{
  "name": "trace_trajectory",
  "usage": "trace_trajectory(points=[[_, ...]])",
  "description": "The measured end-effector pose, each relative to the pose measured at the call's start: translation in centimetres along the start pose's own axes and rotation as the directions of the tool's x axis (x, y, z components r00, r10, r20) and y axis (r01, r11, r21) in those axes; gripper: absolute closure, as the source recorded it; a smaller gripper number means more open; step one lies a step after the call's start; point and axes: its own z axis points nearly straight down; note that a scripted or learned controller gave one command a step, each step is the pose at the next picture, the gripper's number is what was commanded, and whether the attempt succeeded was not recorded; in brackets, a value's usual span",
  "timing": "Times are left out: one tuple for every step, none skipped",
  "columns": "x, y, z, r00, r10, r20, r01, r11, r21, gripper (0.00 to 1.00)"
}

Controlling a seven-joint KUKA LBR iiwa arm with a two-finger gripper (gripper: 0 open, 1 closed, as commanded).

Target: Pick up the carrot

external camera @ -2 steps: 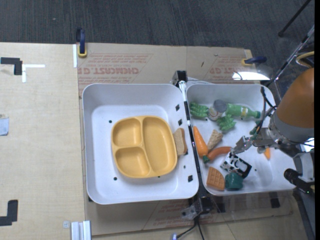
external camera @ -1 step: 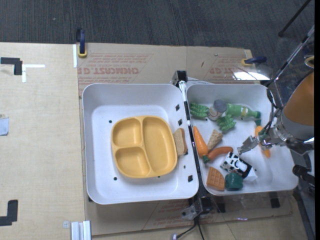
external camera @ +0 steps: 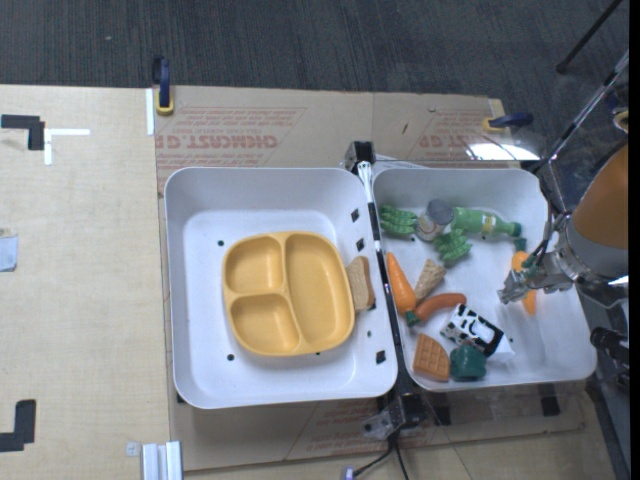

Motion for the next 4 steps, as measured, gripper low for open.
trace_trajectory(points=[[6.5,1.3,-4.4,0.984,0.176,0.006,-0.176,0.984,0.004,1.00],[-1.2,-4.1,1.2,0.990,-0.139,0.004,0.139,0.990,0.006,1.00],[-0.9,-4.0,1.2,0.990,-0.141,-0.004,0.141,0.990,0.007,0.00],[-1.0,1.1,1.3,0.986,0.167,-0.011,-0.167,0.986,0.011,0.00]])
